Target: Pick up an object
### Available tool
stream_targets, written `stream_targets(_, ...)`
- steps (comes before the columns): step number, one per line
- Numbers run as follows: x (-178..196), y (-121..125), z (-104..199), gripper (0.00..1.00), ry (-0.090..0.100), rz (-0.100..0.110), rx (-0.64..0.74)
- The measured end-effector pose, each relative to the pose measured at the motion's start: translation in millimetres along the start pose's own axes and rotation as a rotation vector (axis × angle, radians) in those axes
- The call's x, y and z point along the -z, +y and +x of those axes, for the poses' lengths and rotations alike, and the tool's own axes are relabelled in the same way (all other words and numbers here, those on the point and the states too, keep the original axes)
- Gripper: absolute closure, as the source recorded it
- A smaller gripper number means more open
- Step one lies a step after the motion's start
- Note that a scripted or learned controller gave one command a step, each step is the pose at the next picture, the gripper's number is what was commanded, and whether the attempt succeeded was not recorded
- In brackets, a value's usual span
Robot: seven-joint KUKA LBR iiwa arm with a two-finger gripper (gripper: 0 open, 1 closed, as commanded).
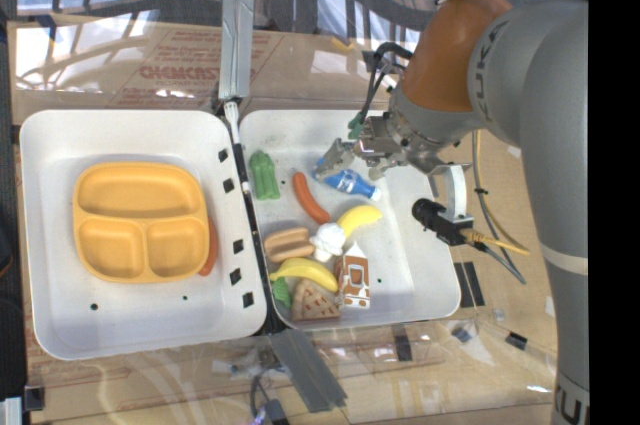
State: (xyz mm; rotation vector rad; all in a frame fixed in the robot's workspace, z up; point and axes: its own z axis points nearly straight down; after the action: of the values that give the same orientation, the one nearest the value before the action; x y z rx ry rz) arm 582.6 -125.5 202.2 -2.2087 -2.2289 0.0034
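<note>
arm w/ orange band comes in from right, bent over the right bin [425, 288]. hand [352, 153] sits low over upper-middle of that bin, right above/at a blue-and-white packet [350, 183]. can't tell if the hand is open or closed, or whether it has hold of anything; packet looks to be lying on bin floor just below it.

right bin contents: green item [264, 175] upright-ish near left wall; red-orange sausage [311, 198] lying diagonal, just left of packet; yellow banana [360, 217] below packet; small white item [328, 238] touching banana's lower end; hot-dog bun [288, 242] to its left; second banana [305, 272] under the bun; waffle-like wedge [314, 303] at bottom edge; brown-white carton [355, 281] beside it, near-upright.

left bin [50, 313]: yellow divided tray [140, 220], three compartments, w/ an orange-red strip [209, 251] along its right side, touching.

bins side by side on worktop [150, 63], cardboard behind.
</note>
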Motion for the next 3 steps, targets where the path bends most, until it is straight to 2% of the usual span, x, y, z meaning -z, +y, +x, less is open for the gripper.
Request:
stream_targets(1, -111.6, 36.2, -24.5, 0.0, -0.002, 0.0, 0.147)
stream_targets(2, -110.0, 3.2, 24.1, 0.0, -0.002, -0.003, 0.432)
stream_targets(3, -88.1, 46.5, 3.0, 0.0, -0.006, -0.007, 0.898)
